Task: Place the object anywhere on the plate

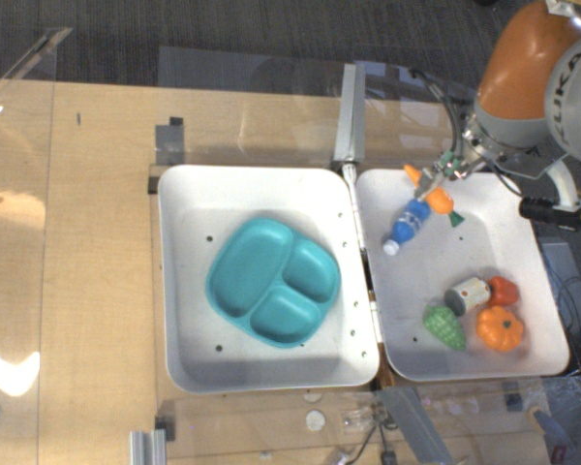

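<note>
Wooden bench (77, 260), teal plate (274, 281) in left bin (184, 356), gripper (445, 170) over blue bottle (408, 225) in right bin (533, 356), grip state unclear

Wooden bench (87, 289) seen from above, bearing two shallow white bins side by side — the left bin (179, 356) and the right bin (407, 337), their inner edges nearly touching. A grey metal bar (346, 114) lies on the bench behind the bins — above their junction.
</note>
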Available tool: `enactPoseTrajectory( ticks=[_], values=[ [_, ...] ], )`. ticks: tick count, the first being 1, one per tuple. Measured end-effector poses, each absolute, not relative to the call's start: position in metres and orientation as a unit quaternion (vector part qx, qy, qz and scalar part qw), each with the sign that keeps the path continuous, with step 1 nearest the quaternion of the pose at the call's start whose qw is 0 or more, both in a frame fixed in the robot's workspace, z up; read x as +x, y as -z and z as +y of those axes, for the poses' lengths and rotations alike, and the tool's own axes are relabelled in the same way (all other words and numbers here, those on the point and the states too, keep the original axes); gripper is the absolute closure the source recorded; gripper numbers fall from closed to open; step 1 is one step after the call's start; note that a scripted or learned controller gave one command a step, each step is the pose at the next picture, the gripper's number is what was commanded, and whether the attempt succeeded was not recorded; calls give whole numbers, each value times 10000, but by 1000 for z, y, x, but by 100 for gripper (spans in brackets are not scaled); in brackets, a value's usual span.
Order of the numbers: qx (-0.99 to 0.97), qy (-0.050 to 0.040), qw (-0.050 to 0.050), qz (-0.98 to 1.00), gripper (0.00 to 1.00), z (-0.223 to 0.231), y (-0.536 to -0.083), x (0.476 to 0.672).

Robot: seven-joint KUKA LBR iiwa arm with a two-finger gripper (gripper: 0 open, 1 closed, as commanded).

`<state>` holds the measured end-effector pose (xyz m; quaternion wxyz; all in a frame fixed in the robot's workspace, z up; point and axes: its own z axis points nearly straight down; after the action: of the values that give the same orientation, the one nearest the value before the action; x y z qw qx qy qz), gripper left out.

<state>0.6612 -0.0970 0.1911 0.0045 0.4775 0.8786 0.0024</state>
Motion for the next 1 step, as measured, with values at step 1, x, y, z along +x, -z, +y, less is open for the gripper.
enactPoseTrajectory(
  ticks=[1],
  values=[
    [5258, -22, 29, 8506, 100, -21, -203, 629]
  ],
)
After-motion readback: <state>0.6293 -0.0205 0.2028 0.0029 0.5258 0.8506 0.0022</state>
